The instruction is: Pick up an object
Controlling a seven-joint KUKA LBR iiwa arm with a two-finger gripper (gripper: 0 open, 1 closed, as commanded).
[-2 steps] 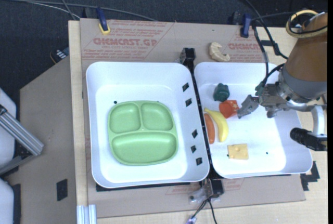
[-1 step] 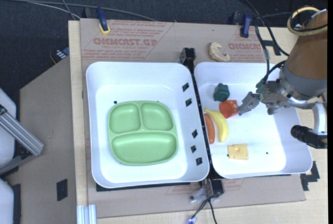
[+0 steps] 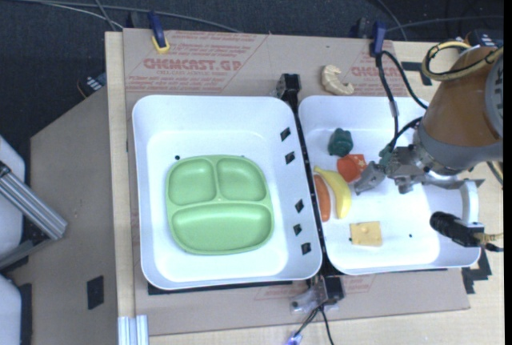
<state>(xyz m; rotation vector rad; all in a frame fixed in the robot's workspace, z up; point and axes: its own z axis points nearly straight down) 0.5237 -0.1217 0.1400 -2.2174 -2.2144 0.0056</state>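
Fingers (image 3: 370, 175) of the gripper (image 3: 382, 174) parted, nothing between them; tips low in the right bin (image 3: 416, 243), just beside the red object (image 3: 350, 167) on its right side. Contact with it not confirmable from this slant.

Contents of right bin: red object near the divider, dark green object (image 3: 341, 142) just above it, yellow banana (image 3: 336, 190) just below and touching or nearly touching an orange piece (image 3: 323, 198) along the divider, yellow cheese block (image 3: 366, 234) apart toward the near wall. Left bin (image 3: 152, 199) bearing a green divided plate (image 3: 218, 203). Beige item (image 3: 337, 79) outside on the bench board, beyond the bins.

Judged step: approach to grasp, not yet closed. Nearest candidate: red object. Recommended: centre over it so one finger passes each side, clear of the banana and green object crowding it; descend fully before closing; lift straight up. Risk: off-centre closure pushing it toward the divider instead of capturing it.
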